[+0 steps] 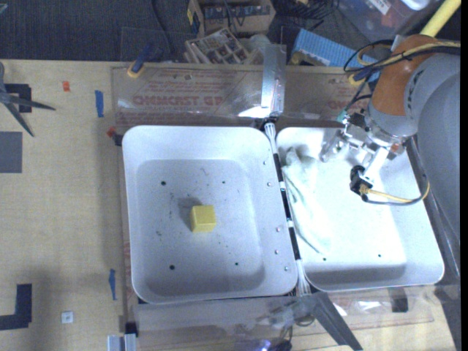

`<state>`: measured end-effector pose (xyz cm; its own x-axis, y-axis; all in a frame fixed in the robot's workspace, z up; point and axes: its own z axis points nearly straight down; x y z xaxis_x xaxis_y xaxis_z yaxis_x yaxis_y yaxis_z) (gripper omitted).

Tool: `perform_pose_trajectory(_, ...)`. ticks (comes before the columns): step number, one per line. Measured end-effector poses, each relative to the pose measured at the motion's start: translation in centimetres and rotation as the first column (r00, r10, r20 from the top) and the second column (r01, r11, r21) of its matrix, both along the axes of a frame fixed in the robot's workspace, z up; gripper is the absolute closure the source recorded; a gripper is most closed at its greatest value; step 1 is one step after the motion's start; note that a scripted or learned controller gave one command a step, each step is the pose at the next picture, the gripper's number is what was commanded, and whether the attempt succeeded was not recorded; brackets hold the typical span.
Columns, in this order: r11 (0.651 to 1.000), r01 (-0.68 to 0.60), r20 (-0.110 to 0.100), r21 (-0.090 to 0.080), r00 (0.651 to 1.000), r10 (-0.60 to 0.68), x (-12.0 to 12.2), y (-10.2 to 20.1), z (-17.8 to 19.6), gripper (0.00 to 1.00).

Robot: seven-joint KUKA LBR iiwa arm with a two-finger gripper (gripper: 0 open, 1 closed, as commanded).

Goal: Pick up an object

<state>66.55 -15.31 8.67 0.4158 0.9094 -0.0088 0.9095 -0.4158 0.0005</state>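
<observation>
A pale wooden bench point(58, 218) bears two shallow white bins side by side, with a clutter of cables, wooden racks and a blue box point(322, 50) beyond its far edge at twelve o'clock. A clear plastic sheet printed with red lettering point(190, 97) lies along the far rims of the bins.

The left bin point(146, 152) holds a small yellow block point(203, 219), which sits near the middle of the floor, slightly toward six o'clock, well apart from every wall. Dark specks are scattered on the floor around it.

The right bin point(365, 262) has pale, thin cord-like streaks running from its ten o'clock corner down toward the centre. The grey arm point(431, 93) with its orange band point(395, 79) enters from three o'clock, and its gripper point(333, 148) hangs over the far part of the right bin, toward twelve o'clock, pointing toward nine o'clock. Whether its jaws are parted or closed I cannot tell; nothing is seen between them. A yellow cable point(395, 196) loops below the wrist. The gripper is well apart from the yellow block.
</observation>
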Motion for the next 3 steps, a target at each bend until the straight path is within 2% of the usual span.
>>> perform_pose_trajectory(1,0.991,0.137,0.007,0.01,0.991,-0.137,-8.1,4.7,0.2,0.0)
perform_pose_trajectory(2,0.997,-0.08,0.008,0.006,0.997,0.08,-17.7,-0.4,0.1,0.0)
perform_pose_trajectory(3,0.997,-0.077,0.013,0.005,0.997,0.077,-17.6,-0.5,1.2,1.0)
